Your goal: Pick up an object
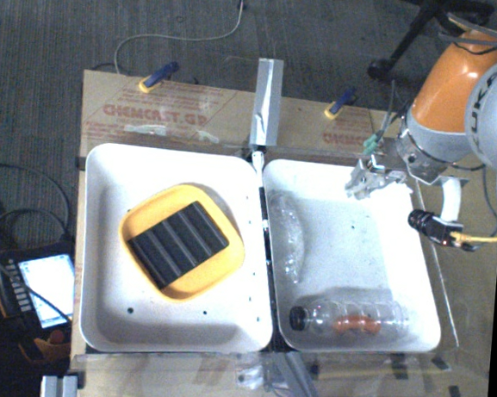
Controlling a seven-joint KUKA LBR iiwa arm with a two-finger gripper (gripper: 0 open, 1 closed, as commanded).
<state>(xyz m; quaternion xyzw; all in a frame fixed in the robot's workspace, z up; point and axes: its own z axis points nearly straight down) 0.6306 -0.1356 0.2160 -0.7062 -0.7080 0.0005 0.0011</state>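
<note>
Gripper (367, 179) poised over right bin's (417, 251) back edge, finger state impossible to tell. Clear bottle (346, 319) lying along front wall, well apart. Approach step, seemingly; next calls for descending onto it. Yellow-and-black block (182, 241) in left bin (112, 173).

The arm (465, 91) is thick and rounded, its shell a pale grey with dark lettering partly showing on the upper right side. A broad orange band (454, 77) wraps it above the wrist, glossy and catching light at the top. Below the band sits a grey wrist flange (425, 161) with a darker ring. The hand (367, 179) is small, made of pale metal parts, with a green fitting (371, 144) just above it. A thin dark cable runs along the wrist.
</note>
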